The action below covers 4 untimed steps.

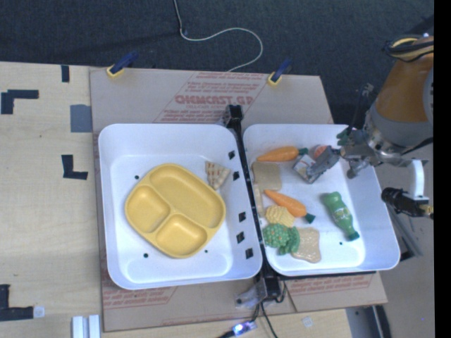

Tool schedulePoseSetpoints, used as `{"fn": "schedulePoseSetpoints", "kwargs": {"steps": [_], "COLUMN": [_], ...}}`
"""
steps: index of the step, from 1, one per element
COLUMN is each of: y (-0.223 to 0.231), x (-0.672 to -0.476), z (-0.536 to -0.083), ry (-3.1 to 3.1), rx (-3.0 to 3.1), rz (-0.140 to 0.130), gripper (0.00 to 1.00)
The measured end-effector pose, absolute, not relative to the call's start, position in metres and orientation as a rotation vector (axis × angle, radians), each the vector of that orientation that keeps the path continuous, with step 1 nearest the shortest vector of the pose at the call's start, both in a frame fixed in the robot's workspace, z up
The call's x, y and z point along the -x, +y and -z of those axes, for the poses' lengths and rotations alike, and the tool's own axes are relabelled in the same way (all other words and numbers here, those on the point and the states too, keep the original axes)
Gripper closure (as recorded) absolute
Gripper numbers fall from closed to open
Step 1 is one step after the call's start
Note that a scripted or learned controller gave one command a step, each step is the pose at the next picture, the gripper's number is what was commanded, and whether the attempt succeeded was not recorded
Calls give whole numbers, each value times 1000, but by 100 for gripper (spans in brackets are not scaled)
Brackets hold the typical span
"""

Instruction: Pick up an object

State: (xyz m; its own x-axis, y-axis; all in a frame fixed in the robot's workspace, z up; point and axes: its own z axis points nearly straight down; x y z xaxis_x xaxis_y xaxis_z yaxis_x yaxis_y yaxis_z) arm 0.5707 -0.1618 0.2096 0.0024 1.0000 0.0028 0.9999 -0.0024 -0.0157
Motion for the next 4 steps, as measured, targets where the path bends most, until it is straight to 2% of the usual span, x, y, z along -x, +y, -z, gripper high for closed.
{"fn": "schedulePoseSetpoints", "kwargs": {"steps": [1, 3, 4], "y": [-161, -169, -168], "x": [-573, -566, -567], "z": [-218, -127, -97], "ry": [-2221, -2221, -2223], "rx": [2219, 2219, 2218], "rz": [-2, -5, -1], "gripper": [0, 0, 0]}}
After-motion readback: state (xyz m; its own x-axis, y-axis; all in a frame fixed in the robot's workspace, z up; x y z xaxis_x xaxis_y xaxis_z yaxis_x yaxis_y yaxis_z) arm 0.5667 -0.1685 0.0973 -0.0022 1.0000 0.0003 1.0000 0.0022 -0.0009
